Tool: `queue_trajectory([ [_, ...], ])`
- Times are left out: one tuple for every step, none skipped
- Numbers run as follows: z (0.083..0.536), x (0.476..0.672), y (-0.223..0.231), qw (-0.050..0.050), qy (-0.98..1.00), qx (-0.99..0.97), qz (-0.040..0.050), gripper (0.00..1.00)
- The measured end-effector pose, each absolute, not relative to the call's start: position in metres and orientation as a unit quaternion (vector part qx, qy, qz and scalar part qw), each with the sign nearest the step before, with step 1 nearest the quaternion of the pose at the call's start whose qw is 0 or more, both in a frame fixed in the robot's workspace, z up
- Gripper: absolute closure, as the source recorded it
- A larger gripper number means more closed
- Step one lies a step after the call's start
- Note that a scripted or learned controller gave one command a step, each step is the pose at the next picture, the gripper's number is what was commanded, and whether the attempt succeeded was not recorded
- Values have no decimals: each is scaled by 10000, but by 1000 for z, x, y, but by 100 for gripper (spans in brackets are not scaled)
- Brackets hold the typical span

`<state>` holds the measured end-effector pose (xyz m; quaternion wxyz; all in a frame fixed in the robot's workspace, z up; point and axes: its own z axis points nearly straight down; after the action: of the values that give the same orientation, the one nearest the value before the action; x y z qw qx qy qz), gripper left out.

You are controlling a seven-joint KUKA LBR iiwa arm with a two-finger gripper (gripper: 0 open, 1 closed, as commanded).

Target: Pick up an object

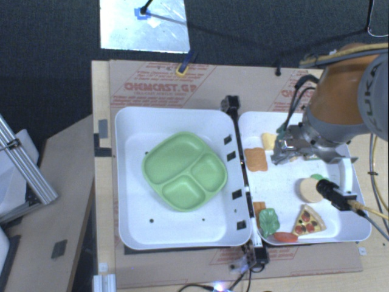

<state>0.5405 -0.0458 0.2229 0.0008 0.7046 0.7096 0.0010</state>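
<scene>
Robot arm reaching over the right bin of toy food.
Its gripper hangs beside the orange cracker; the arm hides much of it. Near the cracker lie a yellow cheese piece, pizza slice, green vegetable and half-hidden bun.

claw: fingers too small and dark to tell apart
arm: cut off by the right edge
right bin: upper part hidden under the arm
green item: mostly hidden behind the tan round piece
</scene>
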Motion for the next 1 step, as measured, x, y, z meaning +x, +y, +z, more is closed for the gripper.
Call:
queue_trajectory([
  [219, 542, -66, 12, 7071, 7071, 4, 100],
])
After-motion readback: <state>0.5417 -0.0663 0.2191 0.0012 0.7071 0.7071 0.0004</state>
